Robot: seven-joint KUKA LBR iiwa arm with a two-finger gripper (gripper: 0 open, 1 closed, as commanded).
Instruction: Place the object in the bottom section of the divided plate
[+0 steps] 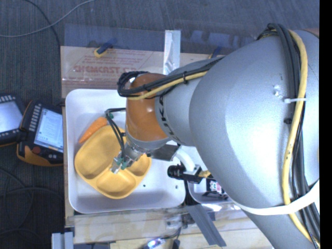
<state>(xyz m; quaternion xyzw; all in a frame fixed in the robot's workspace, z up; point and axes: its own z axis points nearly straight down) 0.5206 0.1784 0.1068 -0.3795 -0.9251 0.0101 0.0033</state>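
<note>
Hovering over one yellow plastic divided plate in the left white bin, the two-finger gripper sits at the ridge above the plate's near section; whether it grips anything cannot be told. One orange object lies at the plate's far-left edge. Two bins sit side by side.

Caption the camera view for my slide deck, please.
Arm's hand poised over a yellow divided plate in the left white bin.
</note>
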